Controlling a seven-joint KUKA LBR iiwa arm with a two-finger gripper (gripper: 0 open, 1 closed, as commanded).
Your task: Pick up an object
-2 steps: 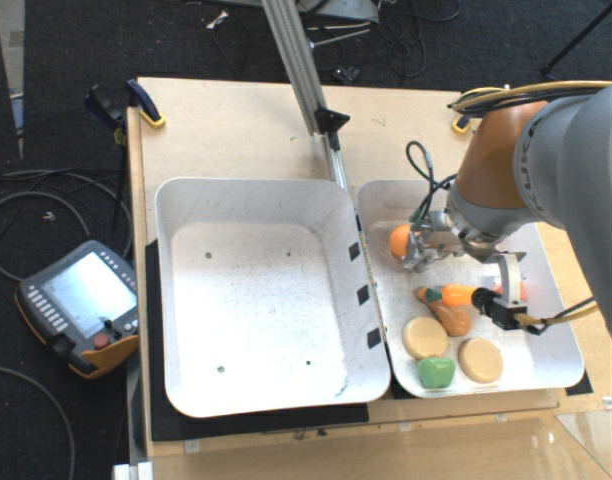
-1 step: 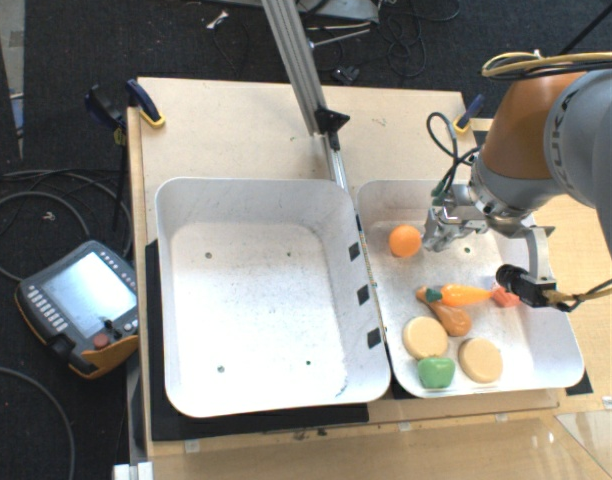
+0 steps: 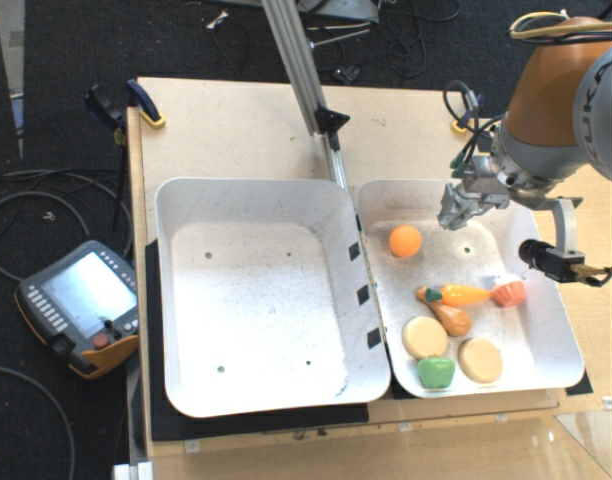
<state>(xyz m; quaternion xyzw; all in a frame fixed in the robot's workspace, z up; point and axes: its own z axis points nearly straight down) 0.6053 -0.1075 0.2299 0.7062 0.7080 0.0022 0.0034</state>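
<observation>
The arm reaches in from the right over the right bin [image 3: 546, 363], and its pincer [image 3: 456, 213] hangs above the far part of that bin, with nothing visibly between its tips. Whether the tips stand apart or together cannot be told from this slanted view, since the wrist and its cables crowd the spot.

The step in hand looks like the approach: the pincer is positioned over the bin but has not closed on anything. The nearest candidate is the orange ball [image 3: 406, 241], which lies on the bin floor just beside the pincer, toward the left and slightly nearer the camera. It sits alone, apart from the other items, which would make it the easiest target.

The rest of the objects cluster in the near part of the same bin: a yellow and orange carrot-like piece [image 3: 458, 295], a brownish piece [image 3: 451, 317] crossing under it, a small pink item [image 3: 509, 293], two pale round discs [image 3: 425, 336] [image 3: 480, 359], and a green piece [image 3: 436, 371] between them. These touch or nearly touch one another, so a grab there risks a slip.

The left bin [image 3: 186, 268] lies beside it on the surface [image 3: 236, 128].

The next move likely calls for a short shift toward the ball, then a straight descent with the tips spread wide enough to straddle it, since a round ball can roll away if nudged off centre.
</observation>
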